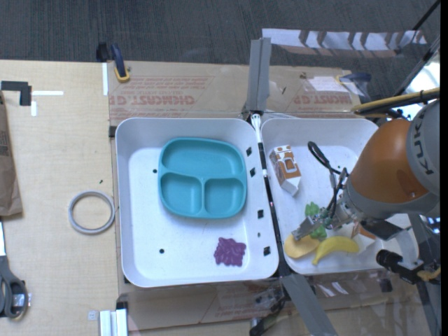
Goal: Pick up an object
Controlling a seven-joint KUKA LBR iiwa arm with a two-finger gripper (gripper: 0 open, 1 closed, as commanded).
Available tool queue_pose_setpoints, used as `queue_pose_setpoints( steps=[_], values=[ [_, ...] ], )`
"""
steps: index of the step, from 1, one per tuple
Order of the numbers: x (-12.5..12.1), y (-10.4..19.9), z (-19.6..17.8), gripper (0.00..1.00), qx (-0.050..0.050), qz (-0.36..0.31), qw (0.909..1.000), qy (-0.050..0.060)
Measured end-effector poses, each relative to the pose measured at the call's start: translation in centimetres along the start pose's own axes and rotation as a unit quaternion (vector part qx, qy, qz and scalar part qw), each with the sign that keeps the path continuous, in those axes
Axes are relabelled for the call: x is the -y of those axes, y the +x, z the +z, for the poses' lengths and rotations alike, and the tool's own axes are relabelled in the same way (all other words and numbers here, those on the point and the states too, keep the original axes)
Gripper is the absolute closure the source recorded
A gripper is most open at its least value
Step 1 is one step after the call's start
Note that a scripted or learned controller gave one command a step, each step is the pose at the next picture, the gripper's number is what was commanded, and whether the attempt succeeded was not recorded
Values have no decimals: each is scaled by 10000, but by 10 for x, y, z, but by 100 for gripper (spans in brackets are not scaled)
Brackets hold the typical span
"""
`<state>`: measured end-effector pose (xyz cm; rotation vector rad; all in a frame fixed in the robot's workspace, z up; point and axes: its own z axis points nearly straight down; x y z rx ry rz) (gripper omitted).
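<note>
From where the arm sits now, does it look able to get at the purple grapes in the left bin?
Probably yes. The purple grapes lie alone on the left bin's floor, apart from the teal plate, with nothing over them. The gripper is low in the right bin and would have to lift over the divider.

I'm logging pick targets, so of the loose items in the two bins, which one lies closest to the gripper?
The green toy in the right bin, right at the gripper. The banana lies just beyond, the small carton farther up, and the purple grapes sit in the left bin.
</note>
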<state>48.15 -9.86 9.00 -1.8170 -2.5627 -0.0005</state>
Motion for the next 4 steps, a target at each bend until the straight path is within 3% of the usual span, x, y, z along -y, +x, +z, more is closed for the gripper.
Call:
queue_pose_setpoints(
  steps=[1, 2, 3, 4],
  values=[
    [21, -50, -67, 0, -3, -326, 9995, 14],
    [-21, -37, 1, 0, -10, 353, 9994, 21],
    [-20, -38, -4, 100, -25, 365, 9993, 47],
    [-93, 28, -121, 100, -1, -372, 9993, 27]
  ],
)
